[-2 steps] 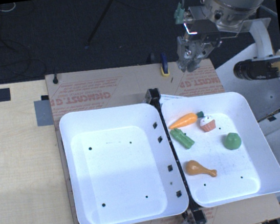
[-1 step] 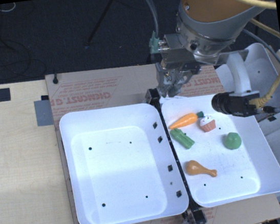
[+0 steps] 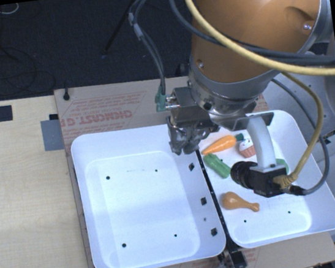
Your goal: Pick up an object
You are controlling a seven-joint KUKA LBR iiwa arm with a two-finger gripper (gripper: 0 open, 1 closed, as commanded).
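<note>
Camera view: carrot (image 3: pixel 218 145) beside pincer (image 3: pixel 183 145).

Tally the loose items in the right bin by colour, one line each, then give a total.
Orange: 1, the carrot
Green: 1, the long green piece
Tan: 1, the drumstick-shaped piece
Pink and white: 1, the small piece partly behind the arm
Total: 4 that can be seen; the arm may hide more.

Two white bins (image 3: pixel 92 172), orange carrot (image 3: pixel 218 145), green obj (image 3: pixel 216 166), tan, maybe pear-shaped toy (image 3: pixel 239 201)
</note>
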